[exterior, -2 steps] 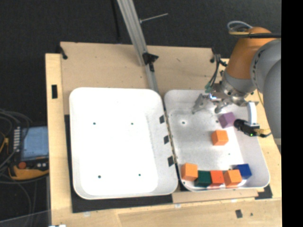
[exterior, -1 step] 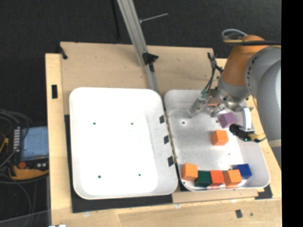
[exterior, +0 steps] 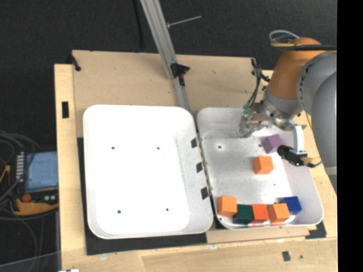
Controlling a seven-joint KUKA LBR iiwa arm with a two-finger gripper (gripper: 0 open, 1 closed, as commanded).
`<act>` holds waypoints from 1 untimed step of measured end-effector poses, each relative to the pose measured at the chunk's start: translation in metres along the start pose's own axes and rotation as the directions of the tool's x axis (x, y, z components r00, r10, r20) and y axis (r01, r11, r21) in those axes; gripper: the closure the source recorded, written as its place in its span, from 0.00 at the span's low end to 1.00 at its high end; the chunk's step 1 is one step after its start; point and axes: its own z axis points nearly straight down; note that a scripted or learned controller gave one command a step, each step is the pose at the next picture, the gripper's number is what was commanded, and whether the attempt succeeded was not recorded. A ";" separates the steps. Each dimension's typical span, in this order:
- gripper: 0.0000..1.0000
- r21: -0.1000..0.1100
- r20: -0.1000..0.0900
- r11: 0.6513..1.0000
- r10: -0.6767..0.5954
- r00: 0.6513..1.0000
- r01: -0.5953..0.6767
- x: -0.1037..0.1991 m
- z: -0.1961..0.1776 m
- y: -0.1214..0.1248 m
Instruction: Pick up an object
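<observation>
The right bin holds several small blocks. An orange block lies near its middle and a purple block sits just up and right of it. Along the front wall stand an orange block, a green block, two more orange blocks and a blue block. My gripper hangs over the bin's back part, left of the purple block and apart from it. I see nothing between its fingers.
The left bin lies beside the right one. A slanted metal rail crosses the bench behind the bins. The arm's grey body fills the right side. Cables and a small box sit off the bench's left edge.
</observation>
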 end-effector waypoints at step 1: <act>1.00 -0.003 -0.005 1.000 0.003 1.000 -0.003 0.005 -0.060 0.009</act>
